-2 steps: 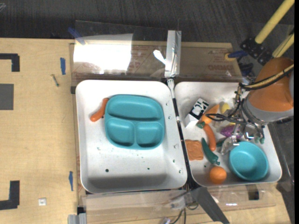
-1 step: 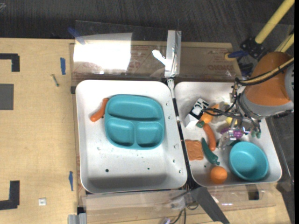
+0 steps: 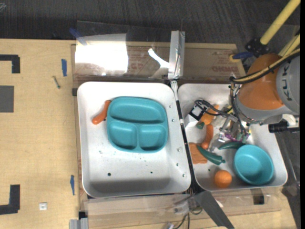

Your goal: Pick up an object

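Pick not done yet: gripper [image 3: 228, 136] sits low in the right bin [image 3: 281, 178], mid-right of frame, over carrot pieces [image 3: 208, 133] & teal utensil [image 3: 215, 158]; grip state unclear, nothing visibly lifted

From my seat, the left bin [image 3: 90, 171] has open floor along its lower part, below the teal divided plate [image 3: 137, 123]. The right bin [image 3: 281, 178] is crowded: teal bowl [image 3: 253, 163] at lower right, orange ball [image 3: 222, 178] beside it, and a tangle of small items [image 3: 207, 128] mid-bin under the arm [image 3: 262, 92].
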Motion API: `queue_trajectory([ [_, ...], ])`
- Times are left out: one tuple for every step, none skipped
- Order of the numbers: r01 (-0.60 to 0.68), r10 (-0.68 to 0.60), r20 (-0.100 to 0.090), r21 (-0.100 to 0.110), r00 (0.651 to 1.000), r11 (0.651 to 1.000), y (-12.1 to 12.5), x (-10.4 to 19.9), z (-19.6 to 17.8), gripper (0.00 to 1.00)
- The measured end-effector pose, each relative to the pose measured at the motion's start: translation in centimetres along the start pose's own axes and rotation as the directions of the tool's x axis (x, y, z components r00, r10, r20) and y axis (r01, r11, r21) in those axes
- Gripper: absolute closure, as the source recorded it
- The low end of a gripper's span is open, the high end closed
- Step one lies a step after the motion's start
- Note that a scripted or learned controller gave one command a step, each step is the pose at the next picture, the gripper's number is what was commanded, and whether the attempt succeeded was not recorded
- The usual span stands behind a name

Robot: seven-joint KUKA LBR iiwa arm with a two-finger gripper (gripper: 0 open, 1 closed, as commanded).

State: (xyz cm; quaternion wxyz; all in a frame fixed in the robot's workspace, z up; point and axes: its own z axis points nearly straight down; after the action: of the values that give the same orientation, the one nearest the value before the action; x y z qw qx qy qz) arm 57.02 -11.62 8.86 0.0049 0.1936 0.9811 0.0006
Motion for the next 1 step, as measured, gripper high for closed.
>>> queue_trajectory([
  [-0.021,0.021,0.001,0.001,1.000,1.000,-0.39,3.67,-0.07,0.00],
])
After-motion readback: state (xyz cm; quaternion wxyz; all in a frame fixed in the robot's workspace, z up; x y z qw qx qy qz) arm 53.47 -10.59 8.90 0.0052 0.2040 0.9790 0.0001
